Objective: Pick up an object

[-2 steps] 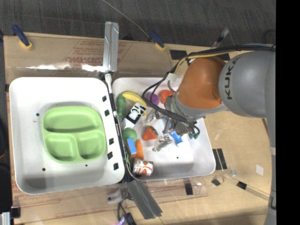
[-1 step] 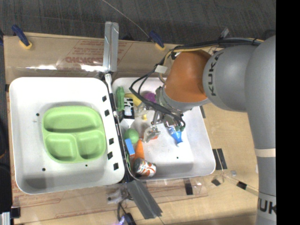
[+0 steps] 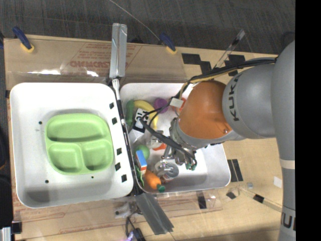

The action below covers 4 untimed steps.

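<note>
Progress: no object lifted as far as the view shows; every item lies in the right bin (image 3: 216,159), so the grasp and the lift are both judged still to do.
Tool (image 3: 169,168): low inside the right bin, over the clutter at its near end; whether it is open or closed, and whether it has hold of anything, cannot be told, since the wrist hides much of it.
Arm (image 3: 251,104): reaches in from the right, orange band (image 3: 203,110) above the bin's middle, wrist angled down and toward the bin's near left corner.
Candidate objects: orange toy (image 3: 152,181), possibly a carrot, just beside the tool at the near wall; blue-and-white item (image 3: 141,158) by the divider; yellow banana-like piece (image 3: 144,106) and a purple item (image 3: 160,103) at the far end, well apart from the tool.
Left bin (image 3: 20,134): holds a green three-compartment tray (image 3: 79,143); not involved in the pick at this point.
Tabletop (image 3: 60,54): cardboard-covered surface carrying both bins.
Judgement: arm is at the reach or descend stage; nearest likely target is the orange toy.
</note>
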Each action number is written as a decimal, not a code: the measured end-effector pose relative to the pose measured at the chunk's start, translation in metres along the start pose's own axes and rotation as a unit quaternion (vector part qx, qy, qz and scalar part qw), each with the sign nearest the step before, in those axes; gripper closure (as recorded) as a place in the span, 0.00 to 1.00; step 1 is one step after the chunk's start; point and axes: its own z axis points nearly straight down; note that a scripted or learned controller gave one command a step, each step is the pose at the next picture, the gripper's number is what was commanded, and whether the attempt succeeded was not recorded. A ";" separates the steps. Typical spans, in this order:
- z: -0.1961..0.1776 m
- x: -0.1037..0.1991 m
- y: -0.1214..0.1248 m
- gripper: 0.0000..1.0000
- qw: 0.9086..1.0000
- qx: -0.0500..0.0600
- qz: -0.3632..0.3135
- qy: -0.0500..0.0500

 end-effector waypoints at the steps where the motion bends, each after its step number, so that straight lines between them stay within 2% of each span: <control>1: -0.011 -0.002 0.002 1.00 1.000 0.000 -0.005 -0.002; 2: -0.155 -0.102 -0.010 1.00 1.000 0.001 -0.024 -0.006; 3: -0.199 -0.149 -0.003 1.00 1.000 0.000 0.019 -0.002; 4: -0.052 -0.105 -0.075 1.00 0.999 -0.001 -0.033 0.006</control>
